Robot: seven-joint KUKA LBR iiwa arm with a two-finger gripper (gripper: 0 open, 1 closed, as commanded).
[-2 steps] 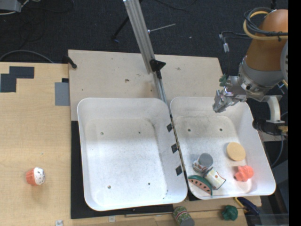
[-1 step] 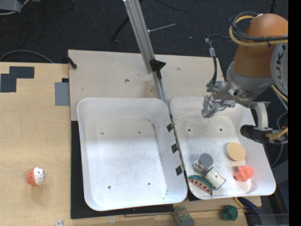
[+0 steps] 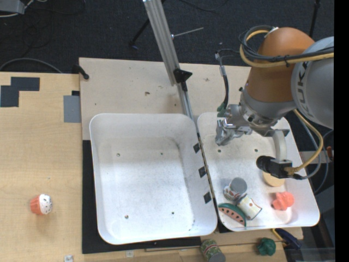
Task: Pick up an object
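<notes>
The gripper (image 3: 224,135) is hovering over the bare back part of the right bin (image 3: 305,214), and I cannot tell how its jaws are standing. Nothing is showing between them. The nearest pickable things, a grey cup (image 3: 238,188) and a watermelon-slice toy (image 3: 233,211), are lying toward the bin's front edge, so the arm is probably needing to travel frontward.

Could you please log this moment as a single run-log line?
gripper: above right white bin, upper left, holds nothing visible | red strawberry-shaped toy: lower right in bin | watermelon-slice toy: near front rim
</notes>
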